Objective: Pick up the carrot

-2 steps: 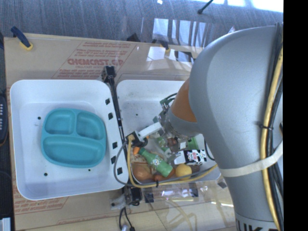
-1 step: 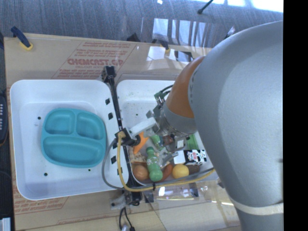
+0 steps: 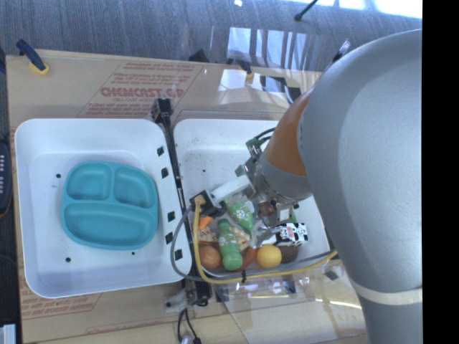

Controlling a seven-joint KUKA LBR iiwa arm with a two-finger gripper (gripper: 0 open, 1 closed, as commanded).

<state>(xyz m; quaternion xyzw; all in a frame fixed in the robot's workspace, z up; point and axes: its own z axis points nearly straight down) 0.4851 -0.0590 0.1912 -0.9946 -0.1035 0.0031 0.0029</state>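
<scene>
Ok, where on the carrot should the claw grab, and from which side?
Probably its exposed orange end. The carrot lies at the pile's left edge, partly buried, with the green bottle tight on its right and the bin wall close on its left. Come straight down from above; both sides look too crowded.

My arm (image 3: 373, 170), entering from the right, bends steeply down with its grey body foremost and the orange band (image 3: 287, 145) just above the wrist. The gripper (image 3: 267, 217) points down and leftward at its tip.
</scene>
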